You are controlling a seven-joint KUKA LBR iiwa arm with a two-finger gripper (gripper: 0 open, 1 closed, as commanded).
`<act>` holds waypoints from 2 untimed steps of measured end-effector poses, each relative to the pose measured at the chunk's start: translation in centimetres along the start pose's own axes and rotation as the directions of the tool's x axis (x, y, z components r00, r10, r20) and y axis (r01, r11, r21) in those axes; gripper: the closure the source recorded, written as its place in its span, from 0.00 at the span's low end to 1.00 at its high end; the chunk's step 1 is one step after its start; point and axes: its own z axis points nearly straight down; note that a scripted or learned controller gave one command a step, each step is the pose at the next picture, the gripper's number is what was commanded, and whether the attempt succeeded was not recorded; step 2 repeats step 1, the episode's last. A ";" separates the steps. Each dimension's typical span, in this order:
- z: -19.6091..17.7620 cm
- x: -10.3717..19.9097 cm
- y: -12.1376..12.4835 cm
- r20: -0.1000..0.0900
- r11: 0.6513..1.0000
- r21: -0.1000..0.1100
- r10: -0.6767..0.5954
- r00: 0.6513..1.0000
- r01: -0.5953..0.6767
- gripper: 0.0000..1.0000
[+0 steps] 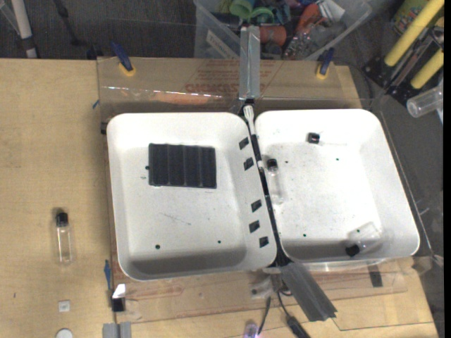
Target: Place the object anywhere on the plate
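A dark, ridged rectangular plate (182, 166) lies flat in the upper left part of the left bin (134, 252). In the right bin (394, 189) a small clear vial with a black cap (272, 175) rests against the left wall, close to the divider. A second clear vial with a black cap (361, 239) lies near the bin's front right corner. A small black piece (313, 138) sits near the back wall of that bin.
Another clear vial (63, 236) lies on the wooden bench left of the bins. A clear tub of colourful items (282, 9) stands behind the bins. A metal post (249, 62) rises at the back of the divider. Yellow tubes (423, 27) lean at the back right.
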 end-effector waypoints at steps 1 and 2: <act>0.0 2.0 1.9 0.000 1.000 0.000 0.000 1.000 0.000 1.00; 0.0 2.0 1.9 0.000 1.000 0.000 0.000 1.000 0.000 1.00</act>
